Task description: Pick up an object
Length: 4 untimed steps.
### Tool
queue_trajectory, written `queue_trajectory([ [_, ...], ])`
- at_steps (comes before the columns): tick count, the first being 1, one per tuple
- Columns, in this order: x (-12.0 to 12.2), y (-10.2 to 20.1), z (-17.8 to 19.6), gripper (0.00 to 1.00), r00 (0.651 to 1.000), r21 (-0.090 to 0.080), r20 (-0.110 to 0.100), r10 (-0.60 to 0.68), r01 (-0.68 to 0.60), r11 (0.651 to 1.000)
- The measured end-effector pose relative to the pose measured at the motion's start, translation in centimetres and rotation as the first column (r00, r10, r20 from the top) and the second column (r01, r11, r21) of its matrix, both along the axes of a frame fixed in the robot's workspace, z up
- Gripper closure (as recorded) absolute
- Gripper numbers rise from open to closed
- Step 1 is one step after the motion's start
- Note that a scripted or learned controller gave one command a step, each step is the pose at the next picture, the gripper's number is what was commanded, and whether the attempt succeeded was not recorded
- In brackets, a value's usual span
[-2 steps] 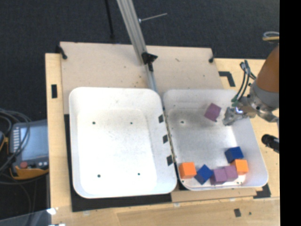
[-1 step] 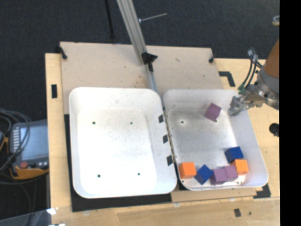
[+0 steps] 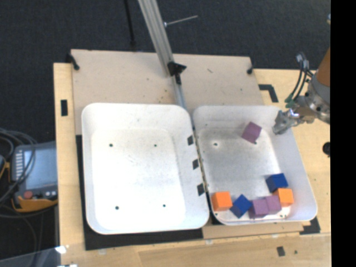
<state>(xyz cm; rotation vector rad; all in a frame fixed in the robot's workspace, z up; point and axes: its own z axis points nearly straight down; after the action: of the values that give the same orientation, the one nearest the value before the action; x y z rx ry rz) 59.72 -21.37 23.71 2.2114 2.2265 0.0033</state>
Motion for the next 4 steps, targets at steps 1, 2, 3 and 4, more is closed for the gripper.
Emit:
queue_trajectory([
  [1, -0.1, 4.8, -0.7, 1.0, 1.0, 0.0, -0.002, -0.001, 0.001, 1.0],
  [2, -1.3, 9.8, 0.5, 1.0, 1.0, 0.003, -0.002, 0.0, 0.0, 1.0],
  [3, -2.9, 14.6, 0.8, 1.0, 1.0, 0.002, -0.003, 0.0, 0.0, 1.0],
  [4, -3.7, 20.5, -0.1, 1.0, 1.0, 0.002, -0.005, 0.0, 0.0, 1.0],
])
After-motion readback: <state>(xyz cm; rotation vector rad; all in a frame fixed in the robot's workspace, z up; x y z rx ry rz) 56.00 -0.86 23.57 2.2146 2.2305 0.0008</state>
